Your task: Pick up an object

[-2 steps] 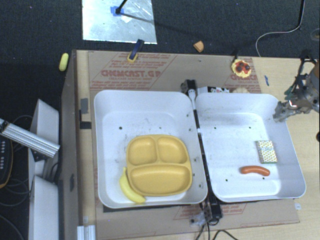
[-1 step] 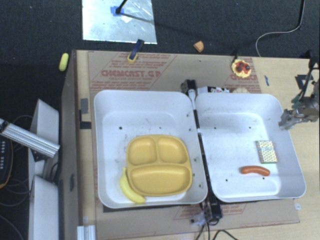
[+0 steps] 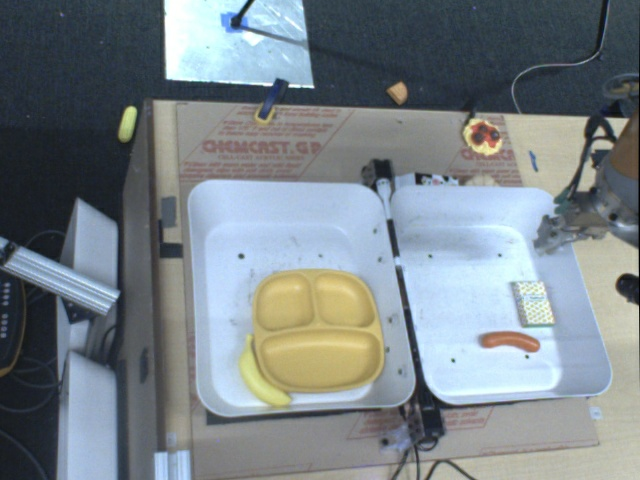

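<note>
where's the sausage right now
The sausage lies in the right bin, near its front edge in the camera view, just below the small patterned packet and apart from it.

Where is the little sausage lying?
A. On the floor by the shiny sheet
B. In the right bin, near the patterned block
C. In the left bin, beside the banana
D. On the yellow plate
B: the sausage lies on the floor of the right bin, just below the patterned block, while the yellow plate and banana sit in the left bin.
</note>
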Tool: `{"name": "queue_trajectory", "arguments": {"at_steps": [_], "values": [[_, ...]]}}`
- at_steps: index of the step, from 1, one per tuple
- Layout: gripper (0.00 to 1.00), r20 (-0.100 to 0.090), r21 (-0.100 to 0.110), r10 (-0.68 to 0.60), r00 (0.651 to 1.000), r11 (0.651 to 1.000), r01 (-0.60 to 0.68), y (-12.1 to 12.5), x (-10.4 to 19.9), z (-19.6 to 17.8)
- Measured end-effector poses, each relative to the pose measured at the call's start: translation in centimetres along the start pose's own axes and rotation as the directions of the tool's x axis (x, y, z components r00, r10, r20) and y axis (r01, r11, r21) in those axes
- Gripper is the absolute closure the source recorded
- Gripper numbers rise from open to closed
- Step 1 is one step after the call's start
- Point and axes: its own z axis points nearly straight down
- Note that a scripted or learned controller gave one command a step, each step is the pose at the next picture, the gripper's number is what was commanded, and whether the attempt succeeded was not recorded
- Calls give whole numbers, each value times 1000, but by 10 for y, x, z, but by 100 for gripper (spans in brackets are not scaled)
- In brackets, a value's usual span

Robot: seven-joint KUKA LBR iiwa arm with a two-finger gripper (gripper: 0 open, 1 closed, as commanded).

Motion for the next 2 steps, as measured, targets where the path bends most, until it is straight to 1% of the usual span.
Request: {"name": "queue_trajectory", "arguments": {"at_steps": [1,2], "values": [[100,1,-2,0,1000,1000,0,32,0,-7],[100,1,-2,2,1000,1000,-2,-19,-1,-47]]}}
